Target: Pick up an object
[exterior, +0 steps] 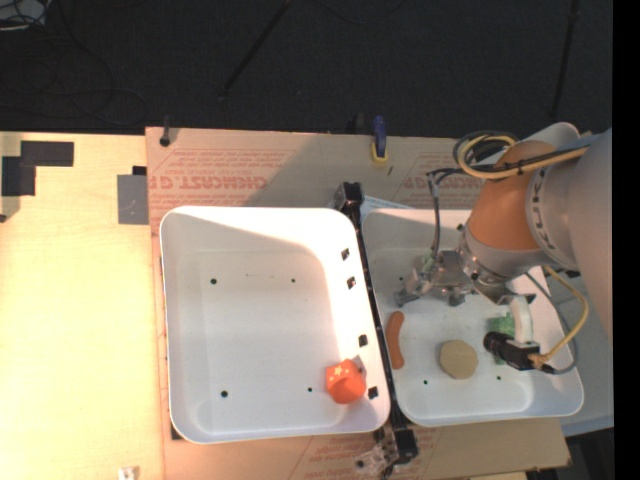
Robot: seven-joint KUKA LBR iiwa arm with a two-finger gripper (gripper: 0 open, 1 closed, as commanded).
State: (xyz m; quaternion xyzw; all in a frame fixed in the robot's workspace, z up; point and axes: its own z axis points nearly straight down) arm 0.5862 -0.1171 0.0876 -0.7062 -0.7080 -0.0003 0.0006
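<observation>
**Jaws over the right bin, three loose things in reach**

Far left: pale wooden surface, with a few dark squares near its top edge. Next to it, a brown cardboard sheet with printed lettering, lying under both bins. At the sheet's far edge, a blue clamp.

Then the left bin: white, shallow, a few small dark dots on its floor. In its near right corner, an orange lump, close against the wall next to the other bin. Along the line where the two rims meet, a row of black clips.

Then the right bin, white as well. Just inside its left wall, a reddish-brown sausage shape, lying lengthwise along that wall; touching it or merely beside it, too close to call. Right of that, toward the front of the bin, a tan round disc, flat on the floor and apart from the sausage shape.

Beyond the disc, over the far half of the same bin, the jaws, pointed down toward the floor and apart from both the disc and the sausage shape. Released or clenched: cannot tell from this angle.

Far right: the grey arm with its orange band, reaching in from the right edge across the bin's far right corner.
</observation>
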